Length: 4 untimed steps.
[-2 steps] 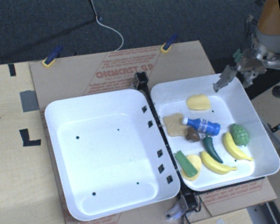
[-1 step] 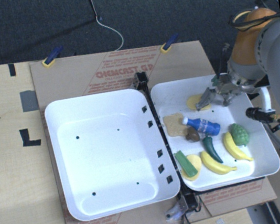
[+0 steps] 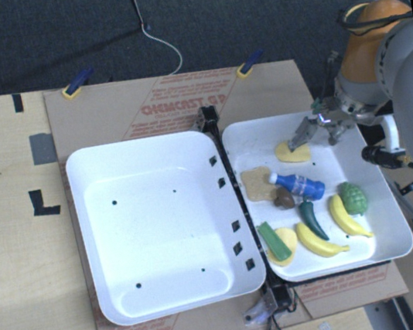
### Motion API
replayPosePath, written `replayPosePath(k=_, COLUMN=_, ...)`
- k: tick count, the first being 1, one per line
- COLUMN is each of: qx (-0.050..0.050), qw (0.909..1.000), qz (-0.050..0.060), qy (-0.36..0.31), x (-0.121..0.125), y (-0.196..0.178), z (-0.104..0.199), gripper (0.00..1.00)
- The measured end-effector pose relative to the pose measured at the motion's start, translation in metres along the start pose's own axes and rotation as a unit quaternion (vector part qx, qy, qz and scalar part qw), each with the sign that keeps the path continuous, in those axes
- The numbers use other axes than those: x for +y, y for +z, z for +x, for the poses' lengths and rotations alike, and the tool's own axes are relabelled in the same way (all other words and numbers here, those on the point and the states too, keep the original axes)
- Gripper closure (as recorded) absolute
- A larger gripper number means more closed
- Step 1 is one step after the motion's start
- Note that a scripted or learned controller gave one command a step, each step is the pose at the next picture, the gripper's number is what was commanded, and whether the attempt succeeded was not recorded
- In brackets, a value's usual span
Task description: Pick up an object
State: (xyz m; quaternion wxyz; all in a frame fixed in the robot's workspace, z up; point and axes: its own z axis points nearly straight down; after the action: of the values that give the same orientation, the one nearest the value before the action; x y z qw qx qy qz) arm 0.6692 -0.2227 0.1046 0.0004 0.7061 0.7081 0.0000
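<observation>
The gripper (image 3: 305, 136), fingers spread and holding nothing, hovers over a yellow wedge (image 3: 293, 153) in the right bin (image 3: 396, 246). Closing off-centre could push it aside.

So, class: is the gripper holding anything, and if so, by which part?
Nothing is held. The gripper hangs just above the yellow piece in the right bin, with no object between its fingers.

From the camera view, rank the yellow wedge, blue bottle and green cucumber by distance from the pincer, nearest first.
1. Yellow wedge, right below the pincer, top of the right bin.
2. Blue bottle, mid-bin.
3. Green cucumber, bottom left of that bin.
</observation>
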Motion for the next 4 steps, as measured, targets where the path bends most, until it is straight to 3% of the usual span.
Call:
replayPosePath(k=1, qx=-0.001, qw=1.0000, qz=0.001, qy=-0.001, x=0.000, y=-0.010, z=0.000, gripper=1.00)
replayPosePath(k=2, qx=0.001, qw=1.0000, qz=0.000, qy=-0.002, x=0.001, y=0.019, z=0.072, gripper=1.00)
replayPosePath(k=3, qx=0.000, qw=1.0000, qz=0.000, qy=0.000, x=-0.001, y=0.020, z=0.068, gripper=0.00)
replayPosePath(k=4, qx=0.000, qw=1.0000, qz=0.001, qy=0.003, x=-0.061, y=0.020, z=0.022, gripper=0.00)
